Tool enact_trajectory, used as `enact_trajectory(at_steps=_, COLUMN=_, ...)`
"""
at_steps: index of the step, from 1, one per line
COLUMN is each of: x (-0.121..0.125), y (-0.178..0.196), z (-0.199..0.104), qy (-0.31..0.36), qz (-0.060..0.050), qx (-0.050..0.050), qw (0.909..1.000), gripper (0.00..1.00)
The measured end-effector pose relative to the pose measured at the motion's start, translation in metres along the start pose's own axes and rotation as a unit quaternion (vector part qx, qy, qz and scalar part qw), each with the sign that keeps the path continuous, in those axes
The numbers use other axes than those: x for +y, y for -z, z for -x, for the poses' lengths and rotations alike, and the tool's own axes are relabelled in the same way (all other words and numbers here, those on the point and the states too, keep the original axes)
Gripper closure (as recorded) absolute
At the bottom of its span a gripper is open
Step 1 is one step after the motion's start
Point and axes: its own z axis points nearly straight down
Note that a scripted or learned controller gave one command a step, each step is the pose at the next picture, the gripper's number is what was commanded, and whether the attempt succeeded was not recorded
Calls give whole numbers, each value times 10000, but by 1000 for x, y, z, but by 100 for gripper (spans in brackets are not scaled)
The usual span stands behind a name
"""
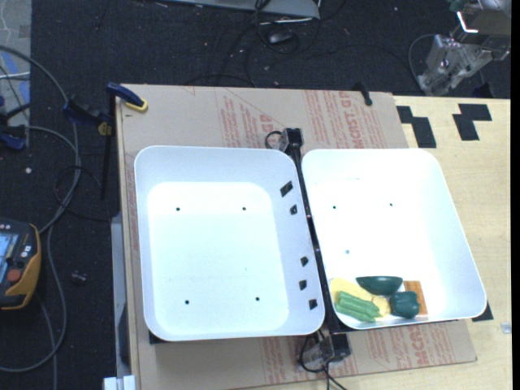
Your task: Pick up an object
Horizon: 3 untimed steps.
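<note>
Silvery gripper [455, 59] top right, off bench, well apart from dark green bowl-shaped object [379, 283] in right white bin [455, 218] near corner; grip state indiscernible.

Not much of the robot to see here tbh. Up in the top right corner there's its hand [460, 55], a lumpy grey metal bit with shiny silvery parts, some greenish pieces on top and a small white mark. Pretty blurry.
</note>
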Motion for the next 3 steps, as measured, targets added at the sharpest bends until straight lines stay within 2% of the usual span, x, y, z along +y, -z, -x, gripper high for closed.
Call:
enact_trajectory(at_steps=1, x=17, y=-1, z=-46, qy=-6, qz=-40, qx=-3, qw=10000, gripper=100)
enact_trajectory(at_steps=2, x=-7, y=-1, z=-48, qy=-401, qz=-37, qx=-6, qw=9992, gripper=100)
enact_trajectory(at_steps=3, x=29, y=-18, z=-130, qy=-242, qz=-56, qx=-5, qw=9997, gripper=100)
